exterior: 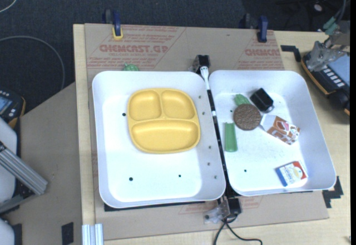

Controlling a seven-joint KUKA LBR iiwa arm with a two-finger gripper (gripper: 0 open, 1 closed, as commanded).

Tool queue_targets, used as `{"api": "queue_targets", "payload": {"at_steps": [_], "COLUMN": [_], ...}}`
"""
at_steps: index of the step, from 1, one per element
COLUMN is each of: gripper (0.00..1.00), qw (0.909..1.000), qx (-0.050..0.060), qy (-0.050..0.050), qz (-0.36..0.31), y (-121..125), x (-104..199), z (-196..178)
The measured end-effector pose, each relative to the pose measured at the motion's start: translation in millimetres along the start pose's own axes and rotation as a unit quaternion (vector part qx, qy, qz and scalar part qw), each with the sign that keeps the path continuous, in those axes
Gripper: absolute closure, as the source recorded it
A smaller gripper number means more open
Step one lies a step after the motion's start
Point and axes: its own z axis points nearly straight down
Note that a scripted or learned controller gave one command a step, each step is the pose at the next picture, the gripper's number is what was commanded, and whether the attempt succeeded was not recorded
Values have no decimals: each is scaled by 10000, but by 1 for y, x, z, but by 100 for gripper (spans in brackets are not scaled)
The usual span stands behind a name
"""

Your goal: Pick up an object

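pick pending | can't tell gripper state | I'd go for green stick in right bin — isolated, top-down

Single fixed camera, high above bench, slanted down, both bins

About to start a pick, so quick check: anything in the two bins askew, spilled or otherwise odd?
Nothing looks spilled or broken. The yellow divided plate lies flat in the left bin. In the right bin the brown disc touches the black block and a green piece, a tight cluster. The green stick, red packet and blue packet lie apart.
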Motion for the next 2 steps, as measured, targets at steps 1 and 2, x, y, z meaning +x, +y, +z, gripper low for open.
{"api": "queue_targets", "payload": {"at_steps": [1,2], "gripper": [100,100], "qw": [10000,10000], "qx": [-35,-23], "qy": [-19,-7], "qz": [48,7], "y": [-62,-35], "x": [-55,-51], "z": [-110,-160]}}
